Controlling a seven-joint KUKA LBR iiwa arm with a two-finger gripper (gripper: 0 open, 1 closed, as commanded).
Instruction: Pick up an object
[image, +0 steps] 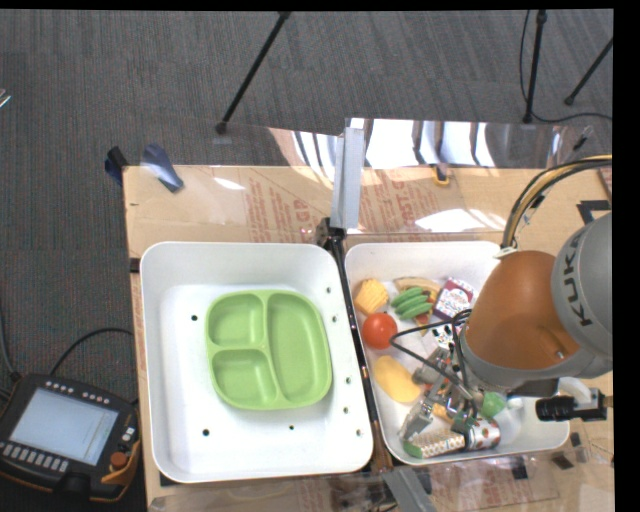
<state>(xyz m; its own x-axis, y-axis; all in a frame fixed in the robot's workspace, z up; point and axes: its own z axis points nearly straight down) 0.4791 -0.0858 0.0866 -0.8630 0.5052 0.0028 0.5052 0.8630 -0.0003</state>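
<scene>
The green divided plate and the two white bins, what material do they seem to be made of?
The green divided plate looks like moulded plastic with a smooth, slightly matte finish: even colour, rounded compartment edges. The left bin and right bin look like thin white plastic, faintly glossy, with rounded rims; it could be coated metal.

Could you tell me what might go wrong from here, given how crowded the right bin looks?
The gripper is low among packed items in the right bin; it may nudge the yellow piece or the red tomato rather than isolate one. The arm hides part of the bin, so a grasp would be hard to confirm.
</scene>
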